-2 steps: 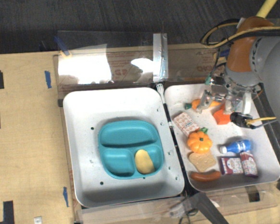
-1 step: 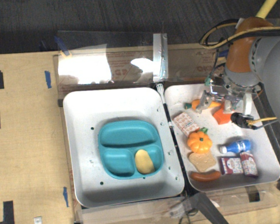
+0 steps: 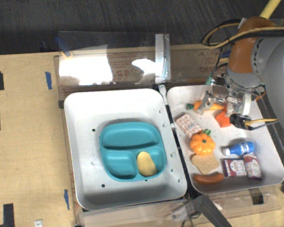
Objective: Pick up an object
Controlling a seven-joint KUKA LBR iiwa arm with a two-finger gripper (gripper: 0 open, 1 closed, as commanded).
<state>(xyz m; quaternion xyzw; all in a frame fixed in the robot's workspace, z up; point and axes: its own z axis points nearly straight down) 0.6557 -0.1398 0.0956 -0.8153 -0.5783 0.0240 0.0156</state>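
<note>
Arm: grey iiwa w/ orange band, upper right of frame, reaching down into right bin (image 3: 278, 166).
Gripper (image 3: 218, 101): low over upper part of right bin, amid orange pieces; open/closed state — can't tell, hardware clutters the view.
Nearest items: small orange carrot-like piece (image 3: 196, 105) just left of gripper; red-orange block (image 3: 224, 120) just below it. Touching or not — can't tell.
Likely target: one of those two, judging by gripper position. Nothing seen held.
Handling, orange pieces: prob. light hard plastic toy food, stiff, smooth, a bit slippery; small, so easy to nudge away. Best grip across narrow width, mid-body.
Other right-bin items: pink-white snack packet (image 3: 188, 124) centre-left; toy pumpkin (image 3: 203, 143) below it; bread slice (image 3: 206, 164) under pumpkin; sausage (image 3: 209, 178) at lower edge; blue-white bottle (image 3: 239, 149) mid-right; two small dark cartons (image 3: 242, 167) lower right.
Handling, others: pumpkin round, ribbed, may roll; bottle cylindrical, lying down, grip across body; packet flat, hard to get under.
Left bin (image 3: 80, 140): teal divided tray (image 3: 129, 136) centre, yellow potato-like piece (image 3: 146, 163) in its lower right compartment.
Risk: crowded right bin, neighbours close, wall near gripper.
</note>
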